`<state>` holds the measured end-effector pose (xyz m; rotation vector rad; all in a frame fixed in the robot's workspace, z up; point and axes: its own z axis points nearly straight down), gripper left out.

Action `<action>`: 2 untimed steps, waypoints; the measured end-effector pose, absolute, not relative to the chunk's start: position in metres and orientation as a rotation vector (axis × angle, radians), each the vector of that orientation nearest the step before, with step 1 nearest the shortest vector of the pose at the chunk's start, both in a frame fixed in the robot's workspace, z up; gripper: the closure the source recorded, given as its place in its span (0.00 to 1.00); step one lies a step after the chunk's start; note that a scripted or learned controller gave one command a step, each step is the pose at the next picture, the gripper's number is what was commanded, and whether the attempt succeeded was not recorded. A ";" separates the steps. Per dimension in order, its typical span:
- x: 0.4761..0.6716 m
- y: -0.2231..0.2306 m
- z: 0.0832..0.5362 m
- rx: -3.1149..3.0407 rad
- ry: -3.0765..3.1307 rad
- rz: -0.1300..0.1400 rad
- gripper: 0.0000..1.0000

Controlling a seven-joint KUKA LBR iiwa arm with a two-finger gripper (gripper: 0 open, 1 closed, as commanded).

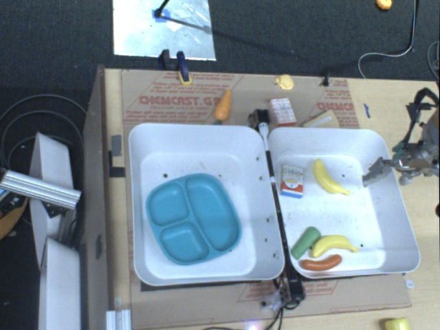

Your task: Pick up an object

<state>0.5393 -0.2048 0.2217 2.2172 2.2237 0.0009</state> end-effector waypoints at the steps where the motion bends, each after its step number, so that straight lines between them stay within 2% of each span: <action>1: 0.599 -0.206 0.171 2.212 2.226 0.001 0.00; 2: 0.645 -0.166 0.087 2.211 2.230 0.018 0.00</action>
